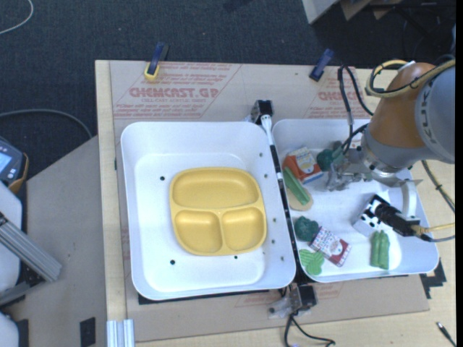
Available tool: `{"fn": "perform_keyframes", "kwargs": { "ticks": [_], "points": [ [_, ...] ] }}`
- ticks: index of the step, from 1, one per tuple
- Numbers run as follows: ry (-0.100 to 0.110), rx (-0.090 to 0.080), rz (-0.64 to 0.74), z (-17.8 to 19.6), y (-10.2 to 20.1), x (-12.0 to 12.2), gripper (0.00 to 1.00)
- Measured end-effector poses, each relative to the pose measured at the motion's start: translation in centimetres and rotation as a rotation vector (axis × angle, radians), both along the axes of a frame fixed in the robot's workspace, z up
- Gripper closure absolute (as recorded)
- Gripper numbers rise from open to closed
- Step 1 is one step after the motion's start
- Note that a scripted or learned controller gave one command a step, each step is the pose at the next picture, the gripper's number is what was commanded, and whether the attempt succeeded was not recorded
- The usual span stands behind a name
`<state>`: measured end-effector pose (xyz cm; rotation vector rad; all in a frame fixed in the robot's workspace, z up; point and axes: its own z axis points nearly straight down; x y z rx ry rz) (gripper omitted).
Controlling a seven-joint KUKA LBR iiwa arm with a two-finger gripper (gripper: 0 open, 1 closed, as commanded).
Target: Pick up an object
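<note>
Counter (217,85): brown board printed with red lettering, carrying two shallow white bins side by side; blue clamps at its far edge. Left bin (145,266): holds one yellow divided tray (217,210), three compartments, lying flat near the middle. Right bin (412,266): holds the loose objects; a red-and-white carton (304,163) at the far left corner; a long green pod-like piece (296,187) just beside it toward the divider; a dark green lump (307,228) nearer the front; a small red-and-white packet (332,245) touching a pale green flat piece (311,261) at the front left; a green upright-looking item (380,249) at the front right; a black-and-white block (372,215) just beside it. Arm (412,118): grey with orange band, reaching in from the right over the far half of the right bin. Pincer (341,173): low over the bin, near the carton and a dark green object (329,155); finger state cannot be told, nor whether anything is gripped.
</note>
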<state>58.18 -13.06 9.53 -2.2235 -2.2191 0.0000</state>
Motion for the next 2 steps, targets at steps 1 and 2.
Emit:
{"fn": "perform_keyframes", "kwargs": {
  "ticks": [1,2],
  "points": [
    [-0.006,-0.002,0.000,4.5,-0.7,0.0,1.00],
    [-0.009,-0.003,0.003,10.9,-0.7,0.0,1.00]
  ]
}}
